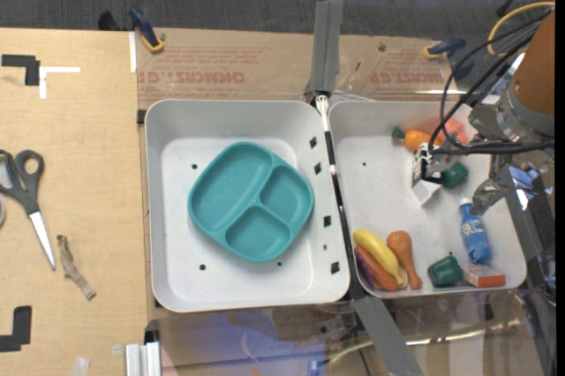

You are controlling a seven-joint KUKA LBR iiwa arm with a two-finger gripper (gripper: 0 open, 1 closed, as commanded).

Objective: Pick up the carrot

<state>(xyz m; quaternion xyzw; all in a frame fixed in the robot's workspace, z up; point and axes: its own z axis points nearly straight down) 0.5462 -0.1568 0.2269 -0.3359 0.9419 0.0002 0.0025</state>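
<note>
You see your arm [528,116] as grey metal under a broad orange band [540,70], with thin black cables [452,83] looping off it and a grey metal gripper [493,187] at its end.

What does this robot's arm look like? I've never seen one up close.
The arm is mostly grey metal, with a broad orange band just above its wrist. Thin black cables loop loosely around it, and a yellow cable arcs over the top.
</note>
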